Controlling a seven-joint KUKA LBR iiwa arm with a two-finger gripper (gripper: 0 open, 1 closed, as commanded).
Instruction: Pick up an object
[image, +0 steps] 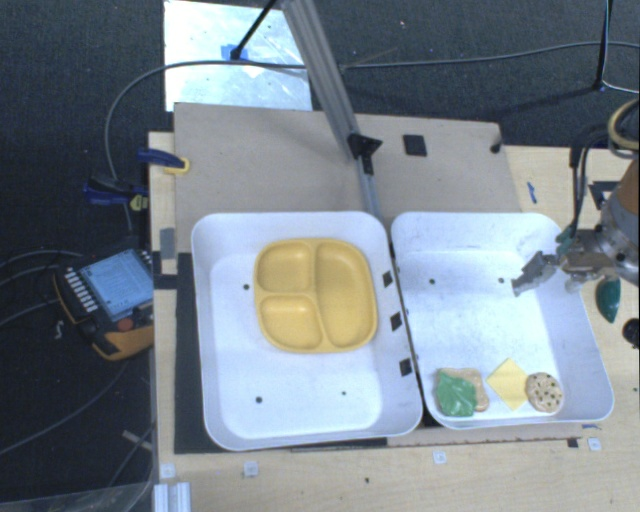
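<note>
**Arm at the right bin's far-right rim, food pieces lying apart from it**

You are looking down on the worktop (455, 140), which carries two white bins side by side. The left bin (300, 405) holds a yellow divided plate (316, 295) in its far half. The right bin (470, 300) has three small pieces in a row along its near edge: a green-topped sandwich (460, 392) on the left, a yellow cheese slice (508, 382) in the middle, a round cookie (544, 392) on the right. The gripper (530, 274) hangs over the right bin's far-right part, well apart from those pieces. You cannot tell how its jaws stand; nothing shows between them.
</note>
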